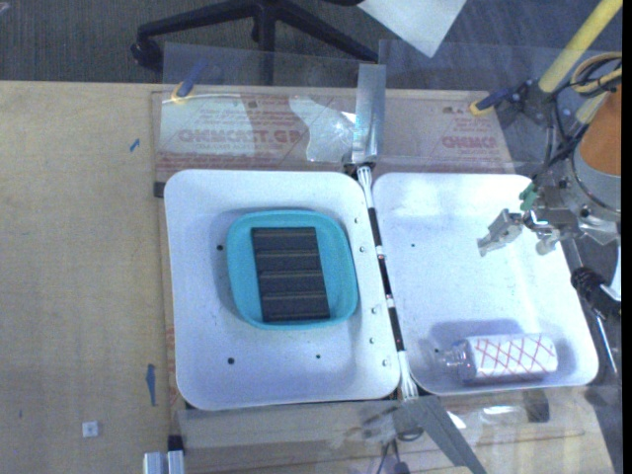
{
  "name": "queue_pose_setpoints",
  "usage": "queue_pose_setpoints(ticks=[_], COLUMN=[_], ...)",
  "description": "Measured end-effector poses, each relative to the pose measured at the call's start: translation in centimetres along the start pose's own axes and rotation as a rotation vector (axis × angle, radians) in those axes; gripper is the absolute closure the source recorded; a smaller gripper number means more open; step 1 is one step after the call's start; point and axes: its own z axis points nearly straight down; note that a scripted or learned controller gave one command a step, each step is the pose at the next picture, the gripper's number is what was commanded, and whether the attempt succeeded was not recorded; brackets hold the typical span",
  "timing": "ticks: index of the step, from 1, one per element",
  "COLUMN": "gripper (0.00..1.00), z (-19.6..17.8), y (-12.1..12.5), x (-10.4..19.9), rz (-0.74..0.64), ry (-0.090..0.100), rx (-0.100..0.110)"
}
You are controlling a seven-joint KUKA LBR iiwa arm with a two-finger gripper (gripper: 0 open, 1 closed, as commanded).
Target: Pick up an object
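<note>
Arm [602, 156] cut off at right edge, pincer [499, 233] finger spacing unclear

Two white bins [193, 205], one teal dish [242, 255] with a dark grate, and one patterned bottle [504, 355].

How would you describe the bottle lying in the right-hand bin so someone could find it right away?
Find the right bin of the two white ones. At its near edge lies a small clear bottle on its side, wrapped in a white label with a red lattice pattern.
</note>
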Motion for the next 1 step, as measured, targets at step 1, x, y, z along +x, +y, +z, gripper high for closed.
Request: queue_pose_setpoints(ticks=[1], gripper=[0.0], z=[4.72], y=[-6.1], x=[-0.36], rz=[0.331], ry=[0.001], rx=[0.003])
